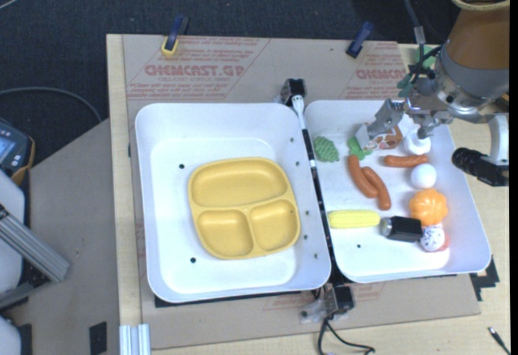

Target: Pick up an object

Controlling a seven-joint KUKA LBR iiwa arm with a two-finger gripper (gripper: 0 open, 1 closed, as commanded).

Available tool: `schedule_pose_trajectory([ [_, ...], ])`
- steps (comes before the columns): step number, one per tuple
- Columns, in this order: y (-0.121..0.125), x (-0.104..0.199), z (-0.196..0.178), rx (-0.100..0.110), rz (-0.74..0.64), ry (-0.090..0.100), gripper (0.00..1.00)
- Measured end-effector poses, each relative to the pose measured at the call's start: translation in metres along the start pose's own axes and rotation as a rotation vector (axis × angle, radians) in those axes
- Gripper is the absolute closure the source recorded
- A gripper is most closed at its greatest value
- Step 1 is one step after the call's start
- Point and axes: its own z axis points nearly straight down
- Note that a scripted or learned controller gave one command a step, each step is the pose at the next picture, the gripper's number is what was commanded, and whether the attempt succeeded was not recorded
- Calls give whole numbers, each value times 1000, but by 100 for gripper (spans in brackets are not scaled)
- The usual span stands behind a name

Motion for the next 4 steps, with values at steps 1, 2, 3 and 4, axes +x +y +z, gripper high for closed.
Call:
schedule_pose_trajectory([
  [1,3,1,43,5,1,1,0],
  [2,-7,-2,101,6,2,1,0],
  [3,-7,1,144,5,1,1,0],
  [4,-7,1,167,4,0,1,0],
])
